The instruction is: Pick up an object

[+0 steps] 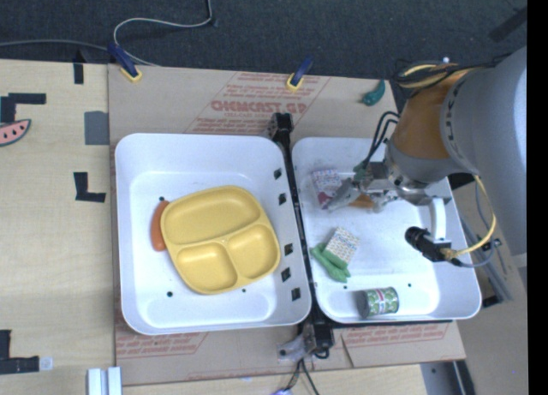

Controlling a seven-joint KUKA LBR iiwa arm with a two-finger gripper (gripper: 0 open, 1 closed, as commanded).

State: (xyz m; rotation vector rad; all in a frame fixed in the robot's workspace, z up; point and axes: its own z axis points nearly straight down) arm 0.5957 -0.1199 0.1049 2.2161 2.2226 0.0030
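My gripper (336, 196) is low in the right bin (445, 295), near its upper left, reaching in from the right. It lies against a clear crinkled packet (324, 181), and a small orange thing (368, 203) shows just under the wrist. Nothing is visibly held. Below it lie a small checkered box (343, 245), a green pod-like item (330, 263) and a green can (378, 302) on its side near the front wall.
The left bin (141, 299) holds a yellow divided plate (221, 237) with an orange-red item (157, 229) poking out at its left edge. The arm's grey body and orange band (424, 128) overhang the right bin's upper right. A black cable fitting (425, 242) hangs over its right side.
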